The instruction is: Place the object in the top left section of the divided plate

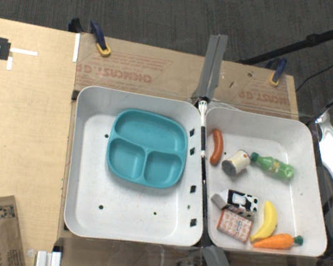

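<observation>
A teal divided plate (150, 134) lies in the left white bin (85, 166), with one wide section at the back and two smaller ones at the front. All its sections are bare. The right bin (299, 135) holds the loose objects: a red sausage (216, 146), a small grey can (235, 162) on its side, a green bottle (273, 166), a black-and-white carton (242, 202), a reddish packet (234, 225), a banana (267, 220) and a carrot (275, 241).
A pale grey curved part of the arm (332, 154) hangs over the right bin's right rim. A grey divider post (212, 67) stands behind the seam between the bins. Clamps (100, 39) hold cardboard at the back.
</observation>
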